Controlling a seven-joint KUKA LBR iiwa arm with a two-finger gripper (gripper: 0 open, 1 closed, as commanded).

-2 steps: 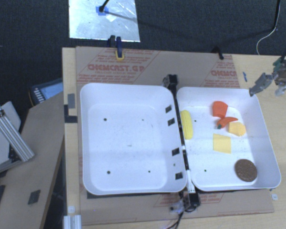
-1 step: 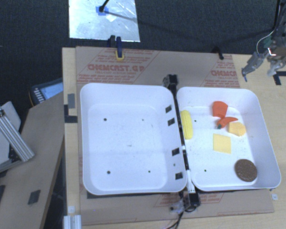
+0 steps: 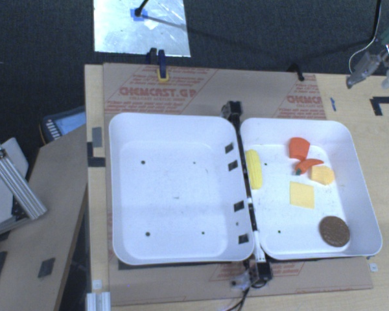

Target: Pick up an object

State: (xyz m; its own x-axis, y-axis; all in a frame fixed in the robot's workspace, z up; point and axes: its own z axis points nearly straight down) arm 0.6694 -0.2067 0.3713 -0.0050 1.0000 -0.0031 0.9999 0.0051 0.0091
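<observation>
The right bin [image 3: 360, 173] holds several small items. A yellow corn cob [image 3: 253, 168] lies along its left wall. An orange piece [image 3: 299, 148] and a small orange carrot [image 3: 306, 165] sit near the back. Beside them is a yellow-orange block [image 3: 323, 174], with a flat yellow square [image 3: 303, 195] in front of it. A brown round disc [image 3: 334, 230] rests near the front right corner. My gripper [image 3: 376, 67] hangs at the top right, high above the bench and beyond the right bin's back edge, with nothing seen in it.
The left bin [image 3: 117, 173] stands beside the right one, joined by a black hinge strip [image 3: 243, 180]. Both rest on a cardboard sheet [image 3: 181, 89]. A shiny foil sheet [image 3: 141, 18] lies at the back left. A metal rail [image 3: 13, 180] juts in at the left.
</observation>
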